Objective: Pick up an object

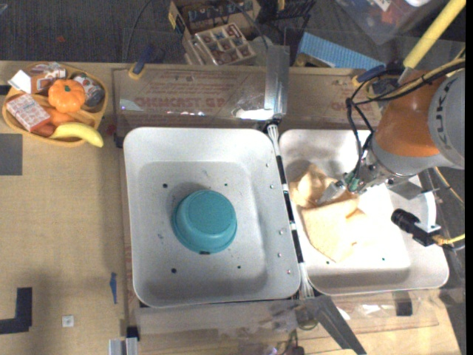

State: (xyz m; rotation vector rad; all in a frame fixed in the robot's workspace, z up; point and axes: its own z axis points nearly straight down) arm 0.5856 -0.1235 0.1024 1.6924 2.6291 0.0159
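Approach phase: I'm bringing my end effector down into the right shallow white bin, tip hanging at the upper edge of the flat tan sheet-like object lying on the bin floor. Can't tell finger state from this angle, and nothing is visibly gripped. The teal plastic bowl is sitting upside down in the left white bin, well apart. Next move probably needs an edge grip, since the sheet looks thin.

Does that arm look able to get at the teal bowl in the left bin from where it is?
Probably yes. The teal bowl sits upside down alone in the left bin, open from above. The gripper is over the right bin at the tan cloth, and must cross the divider.
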